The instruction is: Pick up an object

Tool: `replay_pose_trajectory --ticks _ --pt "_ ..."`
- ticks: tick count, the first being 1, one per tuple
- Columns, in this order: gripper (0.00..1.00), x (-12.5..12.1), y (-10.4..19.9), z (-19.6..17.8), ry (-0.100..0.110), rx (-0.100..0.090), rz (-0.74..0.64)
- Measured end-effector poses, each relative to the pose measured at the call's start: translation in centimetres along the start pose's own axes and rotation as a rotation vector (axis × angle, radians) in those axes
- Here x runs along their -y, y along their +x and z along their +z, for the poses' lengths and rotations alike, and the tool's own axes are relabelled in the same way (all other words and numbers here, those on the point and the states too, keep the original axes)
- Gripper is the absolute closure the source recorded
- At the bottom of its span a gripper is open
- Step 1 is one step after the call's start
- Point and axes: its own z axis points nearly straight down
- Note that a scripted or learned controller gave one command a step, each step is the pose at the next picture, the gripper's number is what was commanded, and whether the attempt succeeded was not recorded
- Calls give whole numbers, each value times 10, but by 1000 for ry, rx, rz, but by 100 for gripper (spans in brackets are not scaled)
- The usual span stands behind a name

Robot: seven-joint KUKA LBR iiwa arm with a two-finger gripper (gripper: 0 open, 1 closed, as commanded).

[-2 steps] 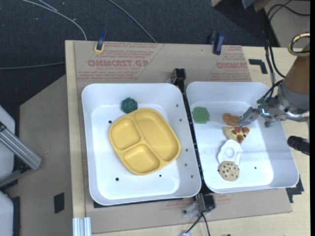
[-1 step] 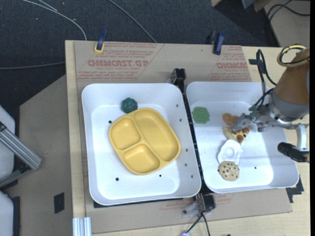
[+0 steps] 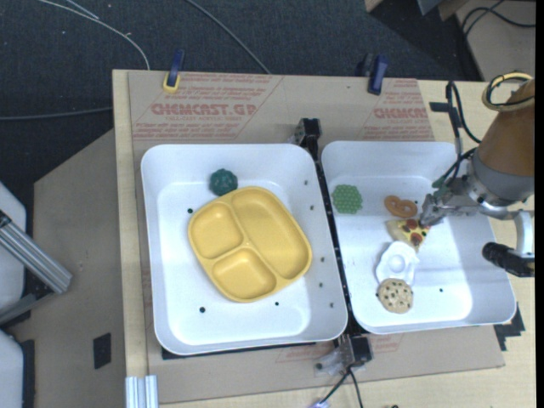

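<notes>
The right bin (image 3: 450, 308) holds several toy foods: a light green round piece (image 3: 347, 198), a brown pretzel-like piece (image 3: 399, 204), a small yellow and red piece (image 3: 409, 229), a white egg-like piece (image 3: 397, 263) and a speckled cookie (image 3: 394, 295). My gripper (image 3: 430, 208) reaches in from the right and sits low, just right of the brown piece and above the yellow and red one. Nothing is seen lifted off the bin floor.
The left bin (image 3: 170, 313) carries a yellow divided plate (image 3: 248, 243) and a dark green lump (image 3: 223, 180) behind it. A black divider (image 3: 327, 228) runs between the bins. The arm's orange band (image 3: 514, 138) overhangs the right bin's far right side.
</notes>
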Motion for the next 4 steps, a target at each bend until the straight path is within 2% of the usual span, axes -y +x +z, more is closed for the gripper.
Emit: replay_pose_trajectory --ticks 1,3,4 --pt "100 -1 1 -43 3 1 0" --pt "100 6 3 -164 0 2 -1" --pt "100 5 3 -180 3 1 0"
